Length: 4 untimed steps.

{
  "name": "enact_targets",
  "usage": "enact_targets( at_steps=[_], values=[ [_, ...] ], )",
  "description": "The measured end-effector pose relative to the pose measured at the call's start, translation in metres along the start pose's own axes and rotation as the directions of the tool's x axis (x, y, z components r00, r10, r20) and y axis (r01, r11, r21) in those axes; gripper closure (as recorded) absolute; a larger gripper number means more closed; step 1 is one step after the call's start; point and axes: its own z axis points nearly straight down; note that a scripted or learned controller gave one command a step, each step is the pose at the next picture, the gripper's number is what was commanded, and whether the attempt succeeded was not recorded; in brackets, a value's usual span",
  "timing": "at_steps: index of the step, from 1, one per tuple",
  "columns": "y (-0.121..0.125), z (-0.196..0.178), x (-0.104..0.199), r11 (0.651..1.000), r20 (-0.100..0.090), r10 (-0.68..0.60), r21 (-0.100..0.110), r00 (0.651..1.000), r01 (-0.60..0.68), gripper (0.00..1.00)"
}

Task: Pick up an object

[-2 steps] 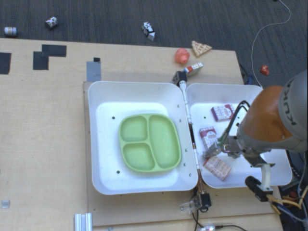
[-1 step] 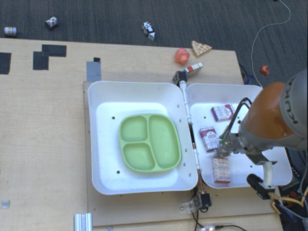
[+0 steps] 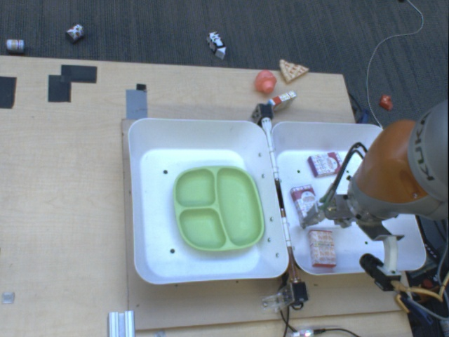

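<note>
- Gripper [image 3: 313, 218] is sitting low in the right bin [image 3: 415, 253], its tip between two of the three small packets; we are not managing to tell how far it is open, nor seeing anything clearly in its hold.
- Middle packet [image 3: 303, 201] is lying just up-left of the tip, apparently touching it, close to the bin's left wall; its long axis is running roughly up-down in the view, slightly tilted.
- Lower packet [image 3: 323, 248] is lying flat just below the tip, long axis also running up-down.
- Upper packet [image 3: 323, 164] is resting near the far wall, well apart from the tip, long axis running left-right.
- We are noting open white floor to the right of the packets, partly covered by the arm [image 3: 393, 174].
- Left bin [image 3: 151, 209] is holding a green divided tray [image 3: 219, 208], with bare floor all round it.
</note>
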Motion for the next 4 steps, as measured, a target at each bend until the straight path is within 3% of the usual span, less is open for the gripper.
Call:
enact_targets(
  at_steps=[1,2,3,4],
  values=[
    [0.002,-0.011,0.001,1.000,0.000,-0.002,-0.004,1.000,0.002,1.00],
    [0.002,-0.011,0.001,1.000,0.000,-0.002,-0.004,1.000,0.002,0.00],
    [-0.004,0.012,0.005,1.000,0.000,0.004,0.010,1.000,-0.004,0.00],
    [-0.001,0.000,0.005,1.000,0.000,0.002,0.003,1.000,-0.002,1.00]
  ],
)
